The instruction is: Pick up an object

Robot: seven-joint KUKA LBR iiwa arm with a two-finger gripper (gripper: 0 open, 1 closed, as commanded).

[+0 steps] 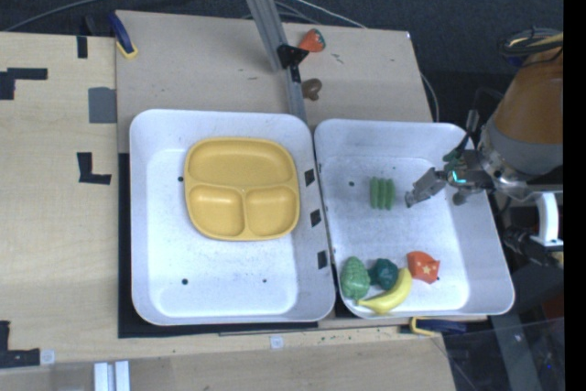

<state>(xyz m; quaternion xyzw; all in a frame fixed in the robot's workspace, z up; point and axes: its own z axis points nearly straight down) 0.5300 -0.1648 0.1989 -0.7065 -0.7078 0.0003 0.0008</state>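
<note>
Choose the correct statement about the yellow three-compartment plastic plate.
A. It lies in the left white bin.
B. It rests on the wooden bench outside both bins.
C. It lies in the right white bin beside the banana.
A: the yellow three-compartment plastic plate lies alone inside the left white bin, away from the toy food in the right white bin.

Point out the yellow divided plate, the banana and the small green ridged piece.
yellow divided plate (242,162): camera view, bare top compartment.
banana (392,296): camera view, middle of its curve.
green ridged piece (382,193): camera view, its centre.
</note>
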